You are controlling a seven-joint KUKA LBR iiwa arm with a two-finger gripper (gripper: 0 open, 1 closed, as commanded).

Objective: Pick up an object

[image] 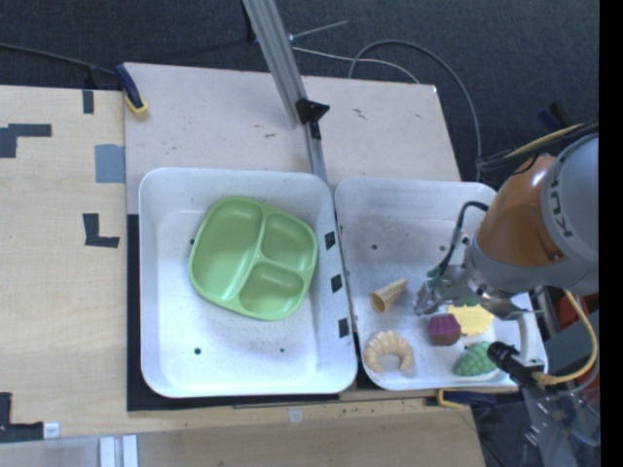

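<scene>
The right bin (389, 202) holds a tan cone (389, 294), a croissant (389, 352), a purple block (444, 330), a yellow piece (474, 319) and a green bumpy toy (474, 360). My gripper (435, 294) hangs low in this bin, just above the purple block and to the right of the cone. Nothing shows between its fingertips. The grey arm with the orange band (521, 227) covers the bin's right side.
The left bin (156, 261) holds a green divided plate (255, 258). A metal pole (277, 52) slants across the back of the bench to the divider between the bins. Cables (409, 56) lie behind the right bin.
</scene>
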